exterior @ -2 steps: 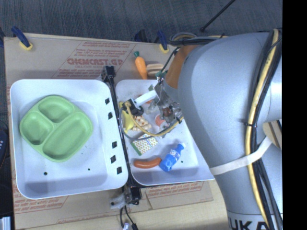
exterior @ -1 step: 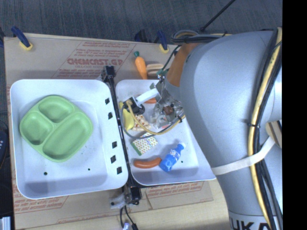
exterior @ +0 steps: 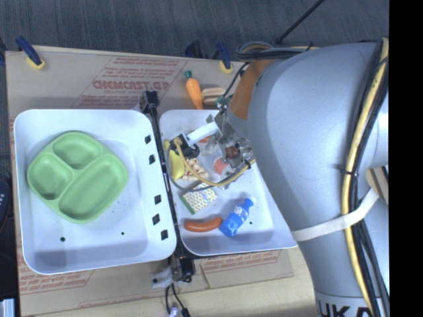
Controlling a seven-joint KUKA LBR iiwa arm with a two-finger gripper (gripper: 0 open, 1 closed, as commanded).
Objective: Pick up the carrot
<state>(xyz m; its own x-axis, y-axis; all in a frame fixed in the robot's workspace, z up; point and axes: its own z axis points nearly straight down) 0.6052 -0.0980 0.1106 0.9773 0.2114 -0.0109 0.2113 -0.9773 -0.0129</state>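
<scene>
Near edge: Because the slanted view puts the right bin (exterior: 281,240) lower rim closest, a red sausage-like piece (exterior: 203,225) and a small blue bottle (exterior: 236,217) come first, lying side by side near that rim, well apart from the task's thing.
Middle of right bin: a checkered wedge (exterior: 198,199) lies just above them; beyond it a yellow banana-like piece (exterior: 176,164) and several small toys crowd together, too jumbled to name apart.
Gripper: the gripper (exterior: 228,152) hangs low over that clutter under the grey arm (exterior: 310,150); whether it is spread or closed cannot be told, and nothing is seen held in it.
Left bin: the left bin (exterior: 39,253) carries a green divided plate (exterior: 76,175), likely a drop spot rather than a source.
Carrot: the carrot (exterior: 193,92) lies outside both bins on the cardboard-covered worktop (exterior: 99,78), just beyond the right bin's far rim, leaf end pointing away.
Judgement: the gripper seems aimed inside the bin, so reaching the carrot would call for a move past the far rim.
</scene>
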